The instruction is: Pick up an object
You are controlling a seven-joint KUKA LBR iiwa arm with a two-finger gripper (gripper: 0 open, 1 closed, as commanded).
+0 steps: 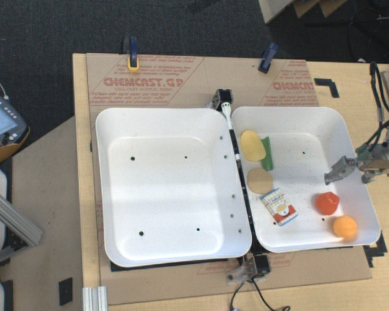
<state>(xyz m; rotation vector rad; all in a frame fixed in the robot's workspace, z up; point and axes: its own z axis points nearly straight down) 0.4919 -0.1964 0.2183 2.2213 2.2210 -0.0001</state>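
Pincer [340, 170] at right edge of right bin [324, 118], finger state cannot be told. Red object [327, 203] lies just near of it; orange ball [344, 227] nearer still; yellow object [251, 146] far-left.

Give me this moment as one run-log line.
end effector: over right bin, right edge | holding: nothing seen | nearest: red object, orange ball | task: not yet done
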